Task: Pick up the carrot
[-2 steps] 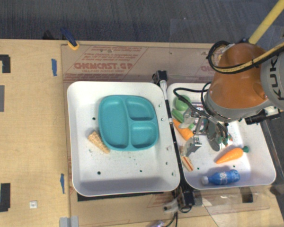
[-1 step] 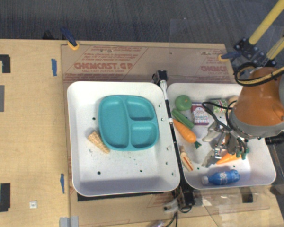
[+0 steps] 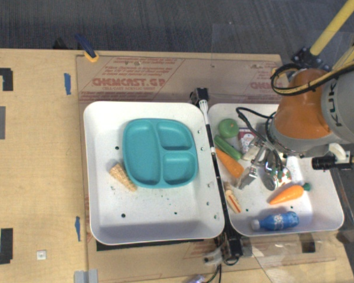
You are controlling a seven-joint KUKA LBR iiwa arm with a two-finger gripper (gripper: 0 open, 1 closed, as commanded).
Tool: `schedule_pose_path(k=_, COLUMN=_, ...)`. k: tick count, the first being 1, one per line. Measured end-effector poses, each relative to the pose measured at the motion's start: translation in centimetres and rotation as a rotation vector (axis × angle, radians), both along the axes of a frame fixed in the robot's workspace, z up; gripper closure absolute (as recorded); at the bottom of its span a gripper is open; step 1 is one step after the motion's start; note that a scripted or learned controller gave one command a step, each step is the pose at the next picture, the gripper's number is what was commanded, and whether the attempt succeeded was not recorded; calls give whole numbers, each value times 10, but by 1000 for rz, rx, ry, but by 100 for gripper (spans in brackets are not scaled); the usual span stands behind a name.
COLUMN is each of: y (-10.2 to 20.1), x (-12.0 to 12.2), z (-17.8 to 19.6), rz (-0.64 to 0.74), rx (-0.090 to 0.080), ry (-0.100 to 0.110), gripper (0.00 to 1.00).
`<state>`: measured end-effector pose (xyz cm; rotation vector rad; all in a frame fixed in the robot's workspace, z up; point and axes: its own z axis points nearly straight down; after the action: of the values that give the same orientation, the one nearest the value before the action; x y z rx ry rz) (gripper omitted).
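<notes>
carrot (image 3: pixel 287 194) lies in right bin (image 3: pixel 327 217), just right of and below gripper (image 3: pixel 261 173), apart. can't tell gripper state. blue bottle (image 3: pixel 275 221) below carrot. teal plate (image 3: pixel 160 152) in left bin (image 3: pixel 100 211), cardboard-covered bench (image 3: pixel 35 175).

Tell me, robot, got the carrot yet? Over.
Gripper over right bin, nothing held. Carrot lying beside it, untouched. Blue bottle close by.

1. Left bin (image 3: pixel 100 217) holds a sectioned plate (image 3: pixel 160 152), with a cracker (image 3: pixel 123 177) touching its lower-left edge.
2. Right bin (image 3: pixel 327 217) holds the carrot (image 3: pixel 286 194), just right of the gripper (image 3: pixel 258 173).
3. Bottle (image 3: pixel 275 221) lies below the carrot, near the front wall.
</notes>
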<state>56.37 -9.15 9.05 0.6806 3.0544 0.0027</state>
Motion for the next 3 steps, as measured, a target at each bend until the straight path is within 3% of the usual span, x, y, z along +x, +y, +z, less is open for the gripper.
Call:
schedule_pose_path(k=1, y=-3, x=-43, z=0, rz=-237, rx=3, ry=-6, gripper=0)
schedule_pose_path(k=2, y=-6, x=4, z=0, rz=-538, rx=7, ry=0, gripper=0)
schedule_pose_path(k=3, y=56, x=-41, z=95, rz=-813, rx=7, ry=7, gripper=0)
